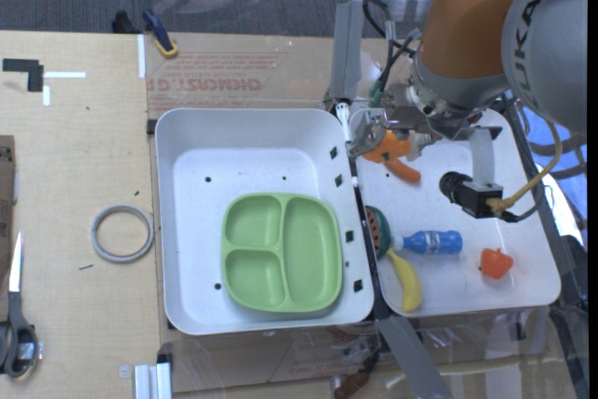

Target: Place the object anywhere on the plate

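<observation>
two bins sit side by side; the gripper [374, 134] hangs at the right bin's far left, seemingly pinching a carrot [400, 158]. lift clear over the wall, then lower onto the plate [282, 251] in the left bin.

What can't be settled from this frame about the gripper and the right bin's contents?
- Gripper: camera view, fingers buried among wrist hardware and cables; open or shut unreadable.
- Orange object: partly under the wrist; held or lying, unclear.
- Round dark item: half hidden by the bin wall; identity unclear.
</observation>
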Tool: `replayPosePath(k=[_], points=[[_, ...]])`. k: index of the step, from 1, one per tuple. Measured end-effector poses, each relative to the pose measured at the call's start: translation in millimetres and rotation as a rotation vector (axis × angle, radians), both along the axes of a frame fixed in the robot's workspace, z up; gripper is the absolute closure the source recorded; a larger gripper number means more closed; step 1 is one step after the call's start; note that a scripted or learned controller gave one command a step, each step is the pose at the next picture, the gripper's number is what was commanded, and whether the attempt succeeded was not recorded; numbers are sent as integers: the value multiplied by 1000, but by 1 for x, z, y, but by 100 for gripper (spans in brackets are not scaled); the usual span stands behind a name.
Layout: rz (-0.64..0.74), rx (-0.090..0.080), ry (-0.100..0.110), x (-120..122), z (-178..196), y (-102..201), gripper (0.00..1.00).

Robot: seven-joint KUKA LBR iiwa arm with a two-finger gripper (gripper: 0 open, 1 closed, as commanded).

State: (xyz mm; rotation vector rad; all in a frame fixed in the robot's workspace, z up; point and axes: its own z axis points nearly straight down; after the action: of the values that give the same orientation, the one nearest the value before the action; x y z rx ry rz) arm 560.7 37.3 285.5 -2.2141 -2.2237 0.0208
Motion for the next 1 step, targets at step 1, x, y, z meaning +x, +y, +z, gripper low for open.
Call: replayPosePath(k=[1], points=[[-5, 5, -5, -31, -97, 30, 100]])
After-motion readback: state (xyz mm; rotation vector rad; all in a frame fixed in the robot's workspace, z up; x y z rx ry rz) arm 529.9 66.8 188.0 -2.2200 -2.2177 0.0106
